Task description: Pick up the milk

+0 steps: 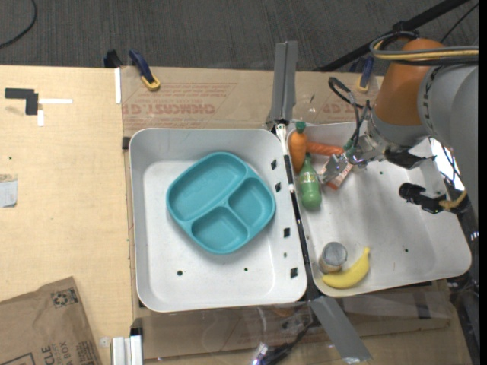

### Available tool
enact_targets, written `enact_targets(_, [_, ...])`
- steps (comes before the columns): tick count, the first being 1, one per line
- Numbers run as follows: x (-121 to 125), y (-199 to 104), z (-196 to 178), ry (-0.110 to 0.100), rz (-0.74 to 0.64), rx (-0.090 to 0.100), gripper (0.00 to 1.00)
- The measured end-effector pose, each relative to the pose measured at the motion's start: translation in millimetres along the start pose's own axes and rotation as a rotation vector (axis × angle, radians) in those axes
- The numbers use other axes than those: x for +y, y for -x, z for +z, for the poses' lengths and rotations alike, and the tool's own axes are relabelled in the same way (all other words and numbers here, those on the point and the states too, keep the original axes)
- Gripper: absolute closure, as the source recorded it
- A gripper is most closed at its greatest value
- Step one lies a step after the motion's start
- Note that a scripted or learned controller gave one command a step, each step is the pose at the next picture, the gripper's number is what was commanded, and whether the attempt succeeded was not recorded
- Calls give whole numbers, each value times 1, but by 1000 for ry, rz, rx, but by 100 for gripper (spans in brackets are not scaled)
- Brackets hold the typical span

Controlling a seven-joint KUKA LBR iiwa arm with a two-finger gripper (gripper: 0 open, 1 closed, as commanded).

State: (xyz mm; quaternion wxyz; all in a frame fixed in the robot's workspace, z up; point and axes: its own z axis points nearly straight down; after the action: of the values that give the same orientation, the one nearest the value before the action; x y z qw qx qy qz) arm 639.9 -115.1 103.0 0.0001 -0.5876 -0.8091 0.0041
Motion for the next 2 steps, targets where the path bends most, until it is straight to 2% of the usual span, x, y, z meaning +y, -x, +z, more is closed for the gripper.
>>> enact_targets(1, [16, 33, -1, 26, 102, -2, 0])
enact_targets(2, [-7, 88, -21, 11, 64, 0, 0])
